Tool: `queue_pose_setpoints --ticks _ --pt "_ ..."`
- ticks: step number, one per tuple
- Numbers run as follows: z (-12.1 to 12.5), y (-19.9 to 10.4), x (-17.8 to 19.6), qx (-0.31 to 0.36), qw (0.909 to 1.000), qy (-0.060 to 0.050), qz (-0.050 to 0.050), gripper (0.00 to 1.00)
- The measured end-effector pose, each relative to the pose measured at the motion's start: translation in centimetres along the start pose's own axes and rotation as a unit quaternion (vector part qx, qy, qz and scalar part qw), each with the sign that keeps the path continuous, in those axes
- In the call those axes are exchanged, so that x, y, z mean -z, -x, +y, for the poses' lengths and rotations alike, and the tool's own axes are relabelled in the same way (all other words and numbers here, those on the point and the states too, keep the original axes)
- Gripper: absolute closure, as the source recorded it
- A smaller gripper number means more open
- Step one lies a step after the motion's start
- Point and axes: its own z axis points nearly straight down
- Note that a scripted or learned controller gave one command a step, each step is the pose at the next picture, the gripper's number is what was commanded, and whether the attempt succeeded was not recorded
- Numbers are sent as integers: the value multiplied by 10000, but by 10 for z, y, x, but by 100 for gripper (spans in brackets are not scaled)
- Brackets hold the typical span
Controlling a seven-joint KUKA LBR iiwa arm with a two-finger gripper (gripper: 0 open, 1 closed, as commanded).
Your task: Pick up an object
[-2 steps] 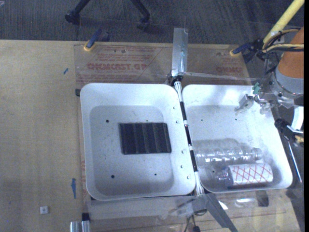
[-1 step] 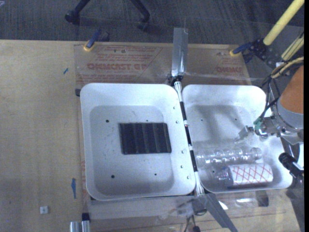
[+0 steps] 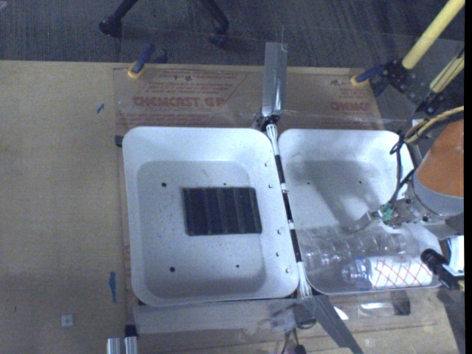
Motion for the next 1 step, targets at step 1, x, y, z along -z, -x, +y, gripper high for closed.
queue_pose_setpoints --ticks 1 --pt "5 -51 1 361 9993 -2 1 0"
